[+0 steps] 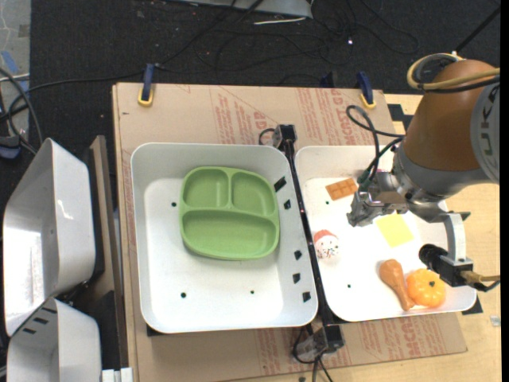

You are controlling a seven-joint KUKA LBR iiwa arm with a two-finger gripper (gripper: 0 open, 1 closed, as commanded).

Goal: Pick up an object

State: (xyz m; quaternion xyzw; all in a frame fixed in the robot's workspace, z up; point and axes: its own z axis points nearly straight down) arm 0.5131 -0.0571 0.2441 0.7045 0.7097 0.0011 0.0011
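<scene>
Arm poised over the right bin (342, 309), before a pick.

The hand (366, 212) hangs low over the right bin, just beside a yellow square (395, 231) and near a waffle-like cracker (342, 189); whether its grip is wide or narrow cannot be told, and nothing is seen held. A small white figure (326, 245), a drumstick (395, 281) and an orange pumpkin (426, 288) lie nearer the bin's front. A good pick would likely centre on one item, clear of neighbours and the bin wall. The left bin (159, 293) holds a green divided plate (231, 213). Both bins rest on a cardboard-covered worktop (238, 106), with cables on the dark floor (79, 30) beyond.
</scene>
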